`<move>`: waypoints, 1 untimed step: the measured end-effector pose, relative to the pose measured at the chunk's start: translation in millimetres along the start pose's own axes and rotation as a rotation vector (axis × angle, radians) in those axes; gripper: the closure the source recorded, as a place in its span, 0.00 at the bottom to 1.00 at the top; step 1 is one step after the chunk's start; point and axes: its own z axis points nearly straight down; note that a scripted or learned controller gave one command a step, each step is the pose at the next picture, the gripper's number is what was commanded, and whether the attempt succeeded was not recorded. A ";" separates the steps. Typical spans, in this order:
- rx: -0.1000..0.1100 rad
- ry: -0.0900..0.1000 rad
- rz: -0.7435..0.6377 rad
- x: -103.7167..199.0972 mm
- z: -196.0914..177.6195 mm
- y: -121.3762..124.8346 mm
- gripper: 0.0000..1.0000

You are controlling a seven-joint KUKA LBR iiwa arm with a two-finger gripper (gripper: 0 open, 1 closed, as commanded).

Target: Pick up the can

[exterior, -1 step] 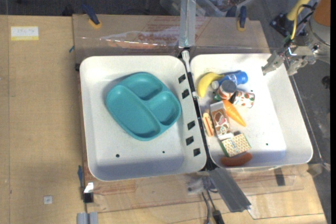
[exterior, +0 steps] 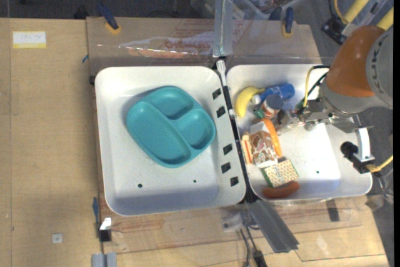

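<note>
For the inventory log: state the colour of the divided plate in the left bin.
Teal, plain with no pattern: the divided plate, seen in the camera view.

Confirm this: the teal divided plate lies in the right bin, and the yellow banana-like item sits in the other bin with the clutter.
Not quite. The camera view shows the teal divided plate in the left bin, not the right. The yellow banana-like item does sit in the other bin, with the clutter.

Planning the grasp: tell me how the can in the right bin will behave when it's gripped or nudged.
The can looks small and rigid, so it should hold its shape under a squeeze. Its round sides may slip or roll if nudged. It sits crowded between the banana and the blue bottle, so a push would likely shove those too.
</note>
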 end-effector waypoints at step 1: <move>0.009 0.002 0.018 -80.7 -108.4 38.4 0.00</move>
